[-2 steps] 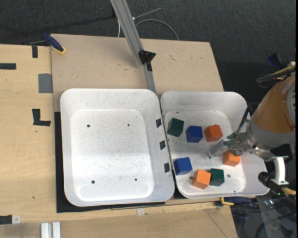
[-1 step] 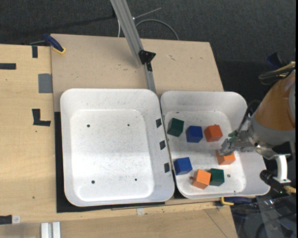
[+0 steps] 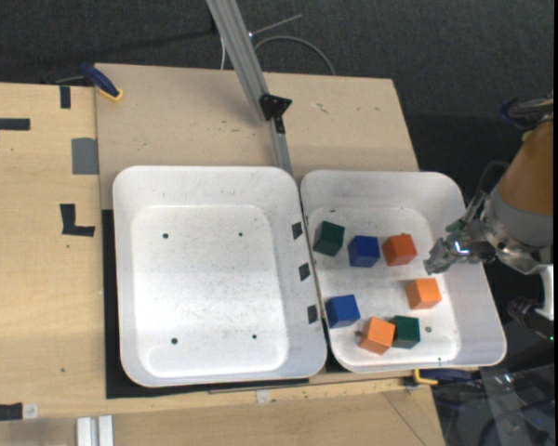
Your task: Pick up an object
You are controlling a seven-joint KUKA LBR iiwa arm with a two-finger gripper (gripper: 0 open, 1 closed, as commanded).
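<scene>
- camera view, looking down at a slant: two white bins side by side on the worktop (image 3: 214,110), left bin (image 3: 130,249), right bin (image 3: 446,193) with all the blocks
- seven blocks lying on the right bin's floor: dark green block (image 3: 328,238), blue block (image 3: 364,251) just beside it, orange block (image 3: 400,248) touching or nearly touching the blue one
- lower down: second orange block (image 3: 424,293) near the right wall, second blue block (image 3: 342,310) near the left wall, third orange block (image 3: 378,334) pressed against a second dark green block (image 3: 406,331)
- pincer (image 3: 444,254) hanging at the right bin's right edge, just right of the upper orange block and above the second orange block; tips small and blurred, so cannot tell whether spread or closed
- nothing seen between the tips; no block lifted, all resting flat
- judged stage: task not yet done, early approach at most
- left to do, as a judgement: settle over one block, come down around it, close, lift clear of the bin
- nearest candidates by position: the two orange blocks by the right wall; upper one crowded by the blue block, lower one standing free, likely the easier grasp
- risk, as a judgement: bin wall close to the pincer, little room on that side
</scene>
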